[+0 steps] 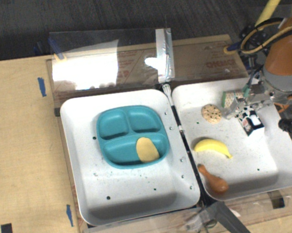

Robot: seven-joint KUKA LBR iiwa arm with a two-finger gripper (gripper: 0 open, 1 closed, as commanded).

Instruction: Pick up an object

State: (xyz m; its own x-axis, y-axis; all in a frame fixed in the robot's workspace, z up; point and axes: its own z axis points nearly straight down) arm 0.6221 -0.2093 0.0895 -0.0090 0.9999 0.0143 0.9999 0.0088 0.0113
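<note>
My gripper (242,109) hangs low over the back right of the right bin (282,167), on the arm that reaches in from the right. Just left of it lies a round tan cookie (210,113), apart from the gripper. A small pale green and beige thing (232,98) sits right at the gripper's upper left; I cannot tell whether they touch. A yellow banana (213,147) lies in the middle of the bin. A brown drumstick-like piece (213,179) rests at the bin's front left corner.
The left bin (92,196) holds a teal divided plate (116,127) with a yellow oval piece (147,149) in its front compartment. A clear plastic sheet (106,65) stands behind the bins. The wall between the bins runs just left of the banana.
</note>
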